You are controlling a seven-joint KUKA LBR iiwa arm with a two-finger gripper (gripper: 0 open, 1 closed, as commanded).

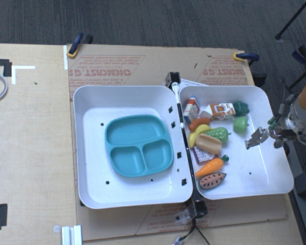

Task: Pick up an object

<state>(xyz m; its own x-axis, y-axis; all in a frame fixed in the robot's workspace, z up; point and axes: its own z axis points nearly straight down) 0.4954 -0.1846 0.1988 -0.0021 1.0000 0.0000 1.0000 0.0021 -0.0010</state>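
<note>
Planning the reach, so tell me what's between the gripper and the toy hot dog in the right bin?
In the camera view, only bare white bin floor separates the gripper from the hot dog.

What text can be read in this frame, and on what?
"CHEMCAST GP", red print seen upside down, on the cardboard sheet behind the left bin; repeated behind the right bin and at the front edge, partly hidden.
Small orange carton in the right bin: print too small to read.
</note>
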